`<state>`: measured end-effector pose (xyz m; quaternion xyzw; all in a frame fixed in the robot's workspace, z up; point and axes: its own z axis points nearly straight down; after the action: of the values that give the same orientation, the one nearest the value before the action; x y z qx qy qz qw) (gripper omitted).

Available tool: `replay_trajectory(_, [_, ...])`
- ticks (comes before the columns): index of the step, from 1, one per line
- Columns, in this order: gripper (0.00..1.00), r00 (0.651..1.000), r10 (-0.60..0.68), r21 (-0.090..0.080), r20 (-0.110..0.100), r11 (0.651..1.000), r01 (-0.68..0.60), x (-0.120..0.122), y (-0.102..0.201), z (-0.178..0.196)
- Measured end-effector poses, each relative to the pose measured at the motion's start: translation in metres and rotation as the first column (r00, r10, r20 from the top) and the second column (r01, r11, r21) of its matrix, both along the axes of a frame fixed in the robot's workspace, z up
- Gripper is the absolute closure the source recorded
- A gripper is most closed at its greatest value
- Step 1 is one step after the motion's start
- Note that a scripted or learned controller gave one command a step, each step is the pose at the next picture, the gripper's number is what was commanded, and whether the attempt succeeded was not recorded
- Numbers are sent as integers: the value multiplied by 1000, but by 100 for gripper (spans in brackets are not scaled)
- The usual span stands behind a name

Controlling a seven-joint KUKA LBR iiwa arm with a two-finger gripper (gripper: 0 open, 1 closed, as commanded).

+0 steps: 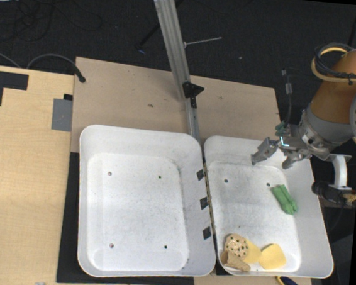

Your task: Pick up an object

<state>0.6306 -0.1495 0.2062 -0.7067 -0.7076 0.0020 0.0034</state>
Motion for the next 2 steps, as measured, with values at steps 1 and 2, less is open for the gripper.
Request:
replay_trajectory(1, [0,1000,2,-1,5,1000,-2,1,0,3])
replay_trajectory(2, [0,1000,0,-1,0,1000,0,-1,2,-41])
